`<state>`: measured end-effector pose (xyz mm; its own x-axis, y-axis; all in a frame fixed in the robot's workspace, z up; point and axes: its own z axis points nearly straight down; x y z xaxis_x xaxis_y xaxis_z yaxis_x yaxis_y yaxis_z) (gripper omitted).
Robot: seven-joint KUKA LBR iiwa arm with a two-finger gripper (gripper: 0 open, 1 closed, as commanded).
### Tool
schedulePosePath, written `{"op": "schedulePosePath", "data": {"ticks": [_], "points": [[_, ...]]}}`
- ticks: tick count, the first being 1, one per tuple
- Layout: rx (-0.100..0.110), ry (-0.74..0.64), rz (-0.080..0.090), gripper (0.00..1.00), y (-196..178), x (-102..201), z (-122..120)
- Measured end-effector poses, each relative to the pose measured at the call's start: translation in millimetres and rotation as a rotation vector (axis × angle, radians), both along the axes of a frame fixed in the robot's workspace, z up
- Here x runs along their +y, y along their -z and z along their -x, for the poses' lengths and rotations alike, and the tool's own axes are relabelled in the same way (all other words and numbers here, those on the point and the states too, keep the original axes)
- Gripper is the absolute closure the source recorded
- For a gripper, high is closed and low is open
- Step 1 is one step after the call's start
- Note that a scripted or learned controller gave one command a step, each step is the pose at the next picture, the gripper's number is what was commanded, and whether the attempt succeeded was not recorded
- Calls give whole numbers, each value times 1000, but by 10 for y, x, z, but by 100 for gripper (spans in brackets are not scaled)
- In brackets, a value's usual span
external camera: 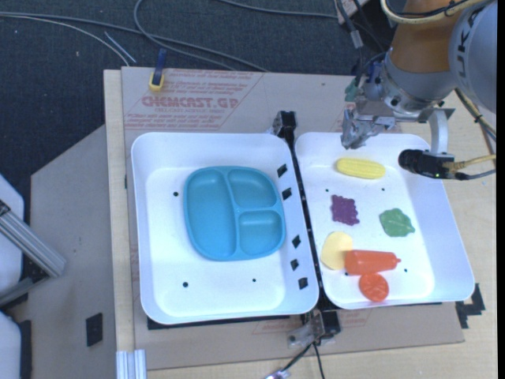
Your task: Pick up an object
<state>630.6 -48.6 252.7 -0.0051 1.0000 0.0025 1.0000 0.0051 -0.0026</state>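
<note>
You see two shallow white bins side by side on the bench [197,93], joined along a black clipped seam. The left white bin [150,235] carries a light blue plastic divided tray [233,212] with three compartments, lying slightly turned.

The right white bin [442,243] carries the loose toy pieces. A yellow corn-cob-shaped toy [360,168] lies near the far edge. Below it sit a small purple knobbly piece [344,209] and, well to its right, a green leafy piece [396,223]. Near the front edge a pale yellow rounded piece [337,250] touches the left end of an orange-red carrot-shaped piece [371,261], and a round orange-red piece [374,287] lies just below that, touching or nearly so; you cannot tell which.

The grey arm with its orange band [426,50] enters from the upper right and is cut off by the frame's top and right edges. Its gripper [355,135] hangs over the far-left corner of the right bin, just above and left of the corn-cob toy and apart from it. The fingers are small, dark against the metal body and partly masked by cables, so you cannot tell whether they are spread or closed; nothing is visible between them. A black cylindrical fitting [422,163] with a cable projects just right of the corn-cob toy.
</note>
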Motion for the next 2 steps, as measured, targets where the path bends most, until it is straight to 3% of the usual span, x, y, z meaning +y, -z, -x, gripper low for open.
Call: {"op": "schedulePosePath", "data": {"ticks": [2], "points": [[1,0,0,100,243,1026,161]]}}
